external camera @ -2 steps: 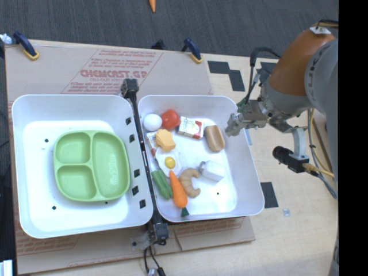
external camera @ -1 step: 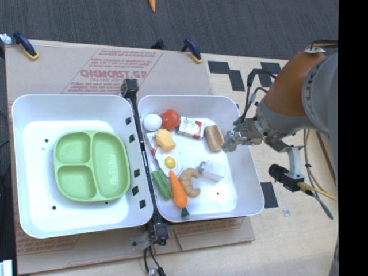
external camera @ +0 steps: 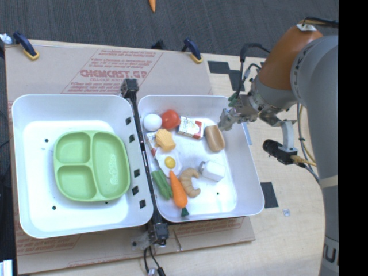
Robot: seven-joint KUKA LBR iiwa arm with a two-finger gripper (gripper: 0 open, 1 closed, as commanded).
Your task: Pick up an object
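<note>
The right bin [external camera: 244,177] holds several toy foods: a white egg [external camera: 152,121], a red tomato [external camera: 170,119], a red-and-white carton [external camera: 190,127], a brown bread roll [external camera: 214,138], a yellow cheese piece [external camera: 165,140], a fried egg [external camera: 170,163], a croissant [external camera: 190,182], a carrot [external camera: 179,192], a green cucumber [external camera: 161,184] and a white-grey block [external camera: 211,170]. My gripper [external camera: 225,121] hangs at the bin's right rim, just above and right of the bread roll, with nothing seen between its fingers.
The left bin [external camera: 23,200] carries a green divided plate [external camera: 92,165]. A black divider clip [external camera: 130,88] sits between the bins. Clamps [external camera: 192,49] hold the cardboard sheet at the back. A small carrot [external camera: 152,2] lies on the floor beyond.
</note>
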